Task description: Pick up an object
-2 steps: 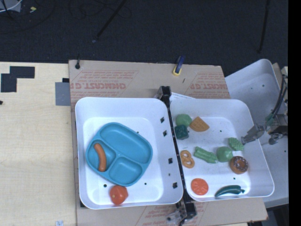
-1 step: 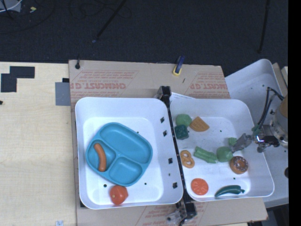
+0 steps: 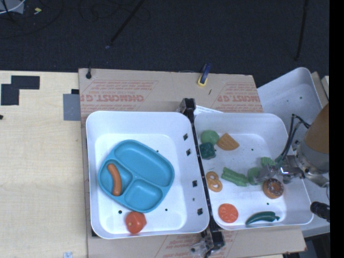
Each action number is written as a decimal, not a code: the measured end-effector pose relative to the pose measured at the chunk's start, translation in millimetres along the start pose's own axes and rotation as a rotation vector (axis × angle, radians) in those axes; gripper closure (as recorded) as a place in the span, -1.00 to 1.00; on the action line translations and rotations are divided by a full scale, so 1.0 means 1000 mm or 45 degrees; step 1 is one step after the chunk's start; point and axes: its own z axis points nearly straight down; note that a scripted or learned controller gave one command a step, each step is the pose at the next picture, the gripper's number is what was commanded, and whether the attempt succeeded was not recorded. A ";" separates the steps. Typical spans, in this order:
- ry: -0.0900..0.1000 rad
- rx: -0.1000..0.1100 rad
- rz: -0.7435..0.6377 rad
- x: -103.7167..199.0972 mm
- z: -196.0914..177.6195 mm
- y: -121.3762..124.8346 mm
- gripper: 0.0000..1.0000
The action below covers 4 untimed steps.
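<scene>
My claw (image 3: 273, 171) hangs low near the right wall of the right bin (image 3: 244, 121), and I cannot tell how it is set; it sits just above a brown doughnut (image 3: 273, 188), with green pieces (image 3: 258, 172) touching it on the left. Further out in that bin lie a pretzel (image 3: 214, 181), a red tomato (image 3: 228, 213), a green pepper (image 3: 262, 217) by the front wall, and an orange wedge (image 3: 228, 142) toward the back. The left bin (image 3: 134, 120) holds a blue plate (image 3: 142, 171) with a sausage (image 3: 114, 179) on it.
</scene>
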 end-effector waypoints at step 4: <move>-0.005 -0.013 0.000 0.000 -0.089 0.008 1.00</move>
